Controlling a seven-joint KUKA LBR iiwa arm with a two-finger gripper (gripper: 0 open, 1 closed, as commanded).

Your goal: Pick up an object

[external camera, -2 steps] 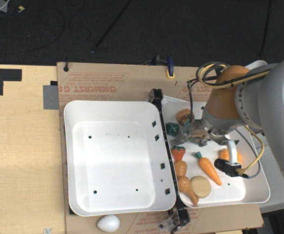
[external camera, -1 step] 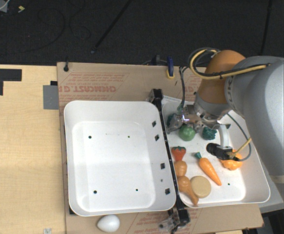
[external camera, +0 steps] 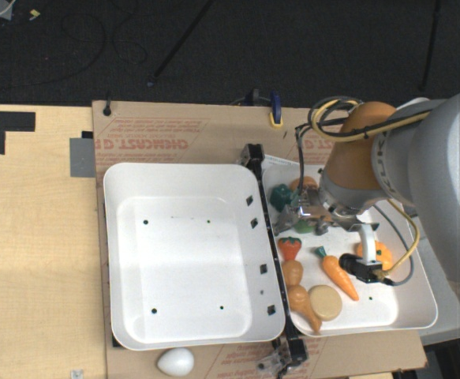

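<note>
Dark floor lies beyond the wooden counter [external camera: 32, 251], which carries two white bins. My jaws [external camera: 307, 212] hang over the far left part of the right bin [external camera: 403, 310]; I cannot tell how they stand or whether they hold anything. A toy strawberry [external camera: 290, 248] sits just on their near side, touching the bin's left wall. A carrot [external camera: 339, 275] lies near and to the right, slanting down-right.

We look down from one fixed camera above the bench [external camera: 32, 235], tilted at a slant and set at moderate range, so that both white bins [external camera: 119, 212] lie within the field; the arm [external camera: 419, 156] enters from our right, and dark floor fills the top.
</note>
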